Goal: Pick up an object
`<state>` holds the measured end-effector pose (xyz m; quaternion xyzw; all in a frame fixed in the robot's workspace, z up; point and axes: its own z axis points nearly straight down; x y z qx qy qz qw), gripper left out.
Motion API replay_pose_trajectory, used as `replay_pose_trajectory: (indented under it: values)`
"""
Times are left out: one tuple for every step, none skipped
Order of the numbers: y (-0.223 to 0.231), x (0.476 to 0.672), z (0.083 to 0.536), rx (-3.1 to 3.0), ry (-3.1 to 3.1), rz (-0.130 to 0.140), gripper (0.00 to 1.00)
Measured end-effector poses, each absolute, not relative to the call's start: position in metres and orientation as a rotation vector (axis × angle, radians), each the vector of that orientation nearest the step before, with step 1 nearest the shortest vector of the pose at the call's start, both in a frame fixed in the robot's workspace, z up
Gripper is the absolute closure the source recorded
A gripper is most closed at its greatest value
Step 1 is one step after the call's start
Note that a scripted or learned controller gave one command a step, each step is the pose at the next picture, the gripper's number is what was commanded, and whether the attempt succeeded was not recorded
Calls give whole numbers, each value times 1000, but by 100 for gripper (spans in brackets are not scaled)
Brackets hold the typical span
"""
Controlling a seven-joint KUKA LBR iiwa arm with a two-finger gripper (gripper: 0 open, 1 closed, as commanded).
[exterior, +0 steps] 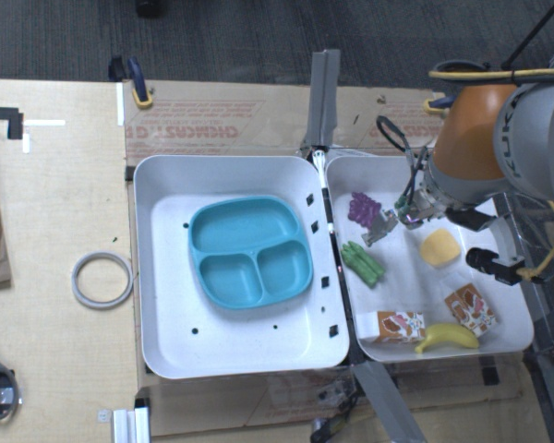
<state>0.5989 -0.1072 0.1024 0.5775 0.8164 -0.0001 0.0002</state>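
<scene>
**Currently: gripper low in the right bin, nothing visibly held**

Gripper [380, 229] sits low over the floor of the right bin [512, 340], its metallic tip angled toward the divider between the bins. Finger state: cannot tell, the tip is small and blurred. Nothing is seen between the fingers, so treat it as not holding anything.

Outward from the tip:
- Purple grape bunch [362, 208]: just beside the tip, on its upper-left side. Nearest candidate.
- Green vegetable piece [363, 263]: just below the tip, near the divider.
- Yellow block [440, 246]: to the right, under the wrist side.
- Printed box [402, 326], banana [448, 339] and second printed box [470, 309]: well apart, toward the front rim.
- Left bin [157, 321] with the blue divided tray [250, 252]: beyond the divider, not relevant to the pick.

My read on doing this step well:
- Commit to one target. Grapes or green piece, both need only a short move.
- Centre over the item before descending. The tip looks to sit between the two, so closing there likely grabs air.
- Grapes are lumpy and probably soft, so straddle the bulk, not an edge.
- Green piece lies close to the bin wall. Align the fingers across its narrow width to avoid hitting the divider.
- Lift straight up and confirm the object is between the fingers before calling it a pick.
</scene>
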Motion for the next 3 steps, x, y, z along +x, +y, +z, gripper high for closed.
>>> replay_pose_trajectory:
  values:
    - [-162,546,192,1691,2645,-1,0]
    - [-104,590,149,2085,2351,-3,0]
    - [-104,590,149,2085,2350,-3,0]
